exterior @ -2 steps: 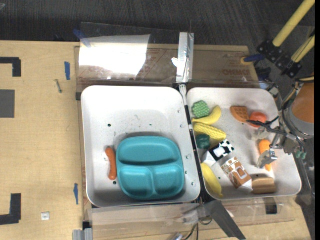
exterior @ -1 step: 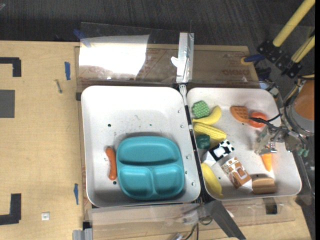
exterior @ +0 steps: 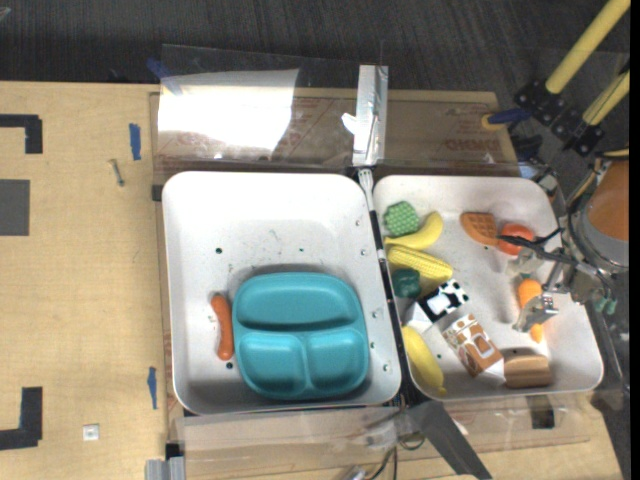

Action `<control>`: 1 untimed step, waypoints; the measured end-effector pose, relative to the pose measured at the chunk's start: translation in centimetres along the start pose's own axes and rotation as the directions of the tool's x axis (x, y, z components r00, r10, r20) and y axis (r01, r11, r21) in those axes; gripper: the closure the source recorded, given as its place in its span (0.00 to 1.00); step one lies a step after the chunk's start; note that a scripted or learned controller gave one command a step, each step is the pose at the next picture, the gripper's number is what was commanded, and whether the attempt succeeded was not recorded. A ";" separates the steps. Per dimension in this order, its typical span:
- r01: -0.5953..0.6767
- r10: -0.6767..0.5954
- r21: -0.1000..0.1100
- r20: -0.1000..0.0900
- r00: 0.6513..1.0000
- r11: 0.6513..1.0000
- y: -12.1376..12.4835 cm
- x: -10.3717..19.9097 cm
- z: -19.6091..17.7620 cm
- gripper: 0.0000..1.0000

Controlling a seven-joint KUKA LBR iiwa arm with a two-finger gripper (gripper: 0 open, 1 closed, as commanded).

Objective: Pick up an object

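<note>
Carrot (exterior: pixel 527 292), small and orange, lies in the right bin (exterior: pixel 575 363) near its right wall, just beside my jaws (exterior: pixel 541 308); whether they are open or closed I cannot tell. Nearest the camera in that bin: a brown bread piece (exterior: pixel 527 370), a patterned box (exterior: pixel 473 344) and a banana (exterior: pixel 423 360). Farther back: corn (exterior: pixel 419 261), a green item (exterior: pixel 400 216), a waffle (exterior: pixel 479 228). Left bin (exterior: pixel 190 268) on the desk holds a teal tray (exterior: pixel 298 334) with a sausage (exterior: pixel 224 325) touching its left edge.
</note>
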State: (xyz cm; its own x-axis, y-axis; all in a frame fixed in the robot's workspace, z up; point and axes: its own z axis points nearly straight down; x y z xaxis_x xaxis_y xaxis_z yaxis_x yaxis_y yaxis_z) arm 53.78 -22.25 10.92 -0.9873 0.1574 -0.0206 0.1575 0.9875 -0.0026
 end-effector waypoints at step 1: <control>-0.031 0.031 -0.003 -0.013 0.999 1.000 -0.3 1.7 2.1 0.00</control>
State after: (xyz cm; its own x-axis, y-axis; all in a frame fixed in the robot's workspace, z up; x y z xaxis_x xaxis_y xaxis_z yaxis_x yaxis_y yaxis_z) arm 52.07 -22.27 8.75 -0.9822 0.1879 -0.0077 0.1879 0.9822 0.0006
